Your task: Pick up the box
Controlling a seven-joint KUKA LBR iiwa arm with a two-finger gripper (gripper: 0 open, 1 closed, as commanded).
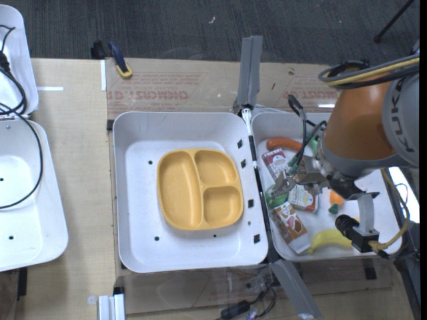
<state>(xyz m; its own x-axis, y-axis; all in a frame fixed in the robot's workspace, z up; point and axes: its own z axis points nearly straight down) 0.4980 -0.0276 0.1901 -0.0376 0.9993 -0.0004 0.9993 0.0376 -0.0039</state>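
Down in the right bin (pixel 393 245), toward its 7 o'clock corner: a brown-and-white box (pixel 291 223), flat and tilted, lower end just beside a yellow banana (pixel 330 239) at the box's 4 o'clock. Directly at the box's 12 o'clock, a small white packet (pixel 303 198) and a green-edged item (pixel 277 191), close together. Further toward 12, a red-and-white carton (pixel 275 160) and an orange carrot (pixel 284 143). Above this cluster, fingers (pixel 293 177) of the gripper, too obscured among the items to tell how far apart or whether anything sits between them. Behind, at 3 o'clock, the arm's orange band (pixel 357 129). In the left bin (pixel 123 199), a yellow divided plate (pixel 199 188), well apart. Both bins on the bench (pixel 73 92).
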